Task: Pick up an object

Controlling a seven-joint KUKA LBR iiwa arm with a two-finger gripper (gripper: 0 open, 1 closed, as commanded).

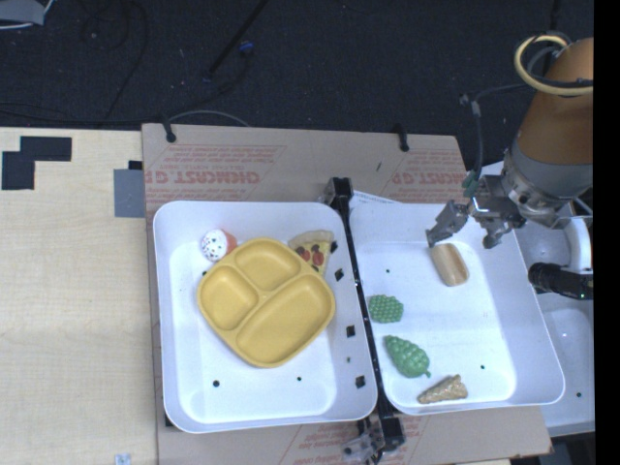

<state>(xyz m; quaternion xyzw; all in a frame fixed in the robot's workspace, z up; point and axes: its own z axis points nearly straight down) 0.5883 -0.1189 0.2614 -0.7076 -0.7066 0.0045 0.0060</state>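
Note:
My gripper [468, 233] hangs over the back of the right bin [504, 356], open, with nothing between its fingers. A tan bread roll [449, 263] lies on the bin floor just below and in front of the fingertips, apart from them. Further forward in the same bin lie a round green piece [386, 308], a green bunch of grapes [407, 356] and a tan cone-shaped wedge [443, 389].
The left bin [184, 376] holds a yellow divided plate [266, 301], with a pizza slice [313, 248] and a white-and-red ball [215, 245] behind it. A black divider [355, 289] runs between the bins. Cardboard lies under both.

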